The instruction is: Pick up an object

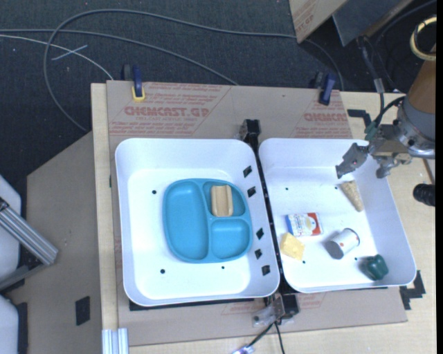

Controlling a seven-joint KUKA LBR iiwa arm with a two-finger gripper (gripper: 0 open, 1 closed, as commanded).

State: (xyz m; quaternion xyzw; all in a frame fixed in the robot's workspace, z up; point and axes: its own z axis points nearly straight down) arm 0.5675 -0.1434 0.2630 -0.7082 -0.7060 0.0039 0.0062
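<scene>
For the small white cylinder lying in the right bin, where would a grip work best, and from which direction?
Grip the cylinder across its round body at mid-length, coming straight down. It lies on its side, slanted, dark end toward the yellow piece, and nothing touches its flanks, so the fingers probably fit either side.

Cut off and unclear

The arm point(423, 104) runs off the right edge above its wrist. The carton point(304, 225) bears print too small to read. The cardboard box point(315, 15) is cropped by the top edge, a metal rail point(24, 231) by the left.
</scene>
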